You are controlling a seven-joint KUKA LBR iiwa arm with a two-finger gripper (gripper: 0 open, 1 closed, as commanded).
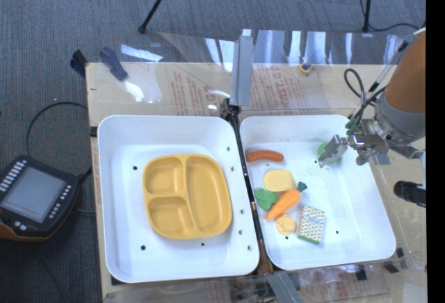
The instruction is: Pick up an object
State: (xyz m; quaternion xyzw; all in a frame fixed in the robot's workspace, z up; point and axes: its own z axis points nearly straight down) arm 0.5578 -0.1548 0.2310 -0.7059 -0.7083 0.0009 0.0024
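My gripper hangs over the upper right part of the right bin, open, with nothing visible between its fingers. A small green piece lies just left of the left fingertip; I cannot tell whether they touch. Further left in the same bin are a sausage, a pale yellow slice, a carrot with green leaves, a small yellow piece and a green-and-white packet.
The left bin holds a yellow divided plate. A grey upright post stands behind the seam between the bins. A handheld pendant lies on the floor at the left.
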